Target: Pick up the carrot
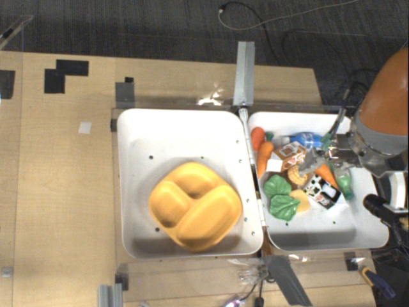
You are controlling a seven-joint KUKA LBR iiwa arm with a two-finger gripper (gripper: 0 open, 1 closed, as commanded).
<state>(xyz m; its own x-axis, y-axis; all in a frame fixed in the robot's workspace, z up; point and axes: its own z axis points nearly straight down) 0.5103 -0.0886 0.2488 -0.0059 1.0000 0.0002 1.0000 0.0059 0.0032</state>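
Orange carrot (pixel 327 174) sits gripped between the hand (pixel 321 162) fingers, amid right bin (pixel 319 235) clutter.

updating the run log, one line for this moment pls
phase: reaching | gripper over right bin clutter | carrot beside gripper, not seen held | left bin: yellow divided dish
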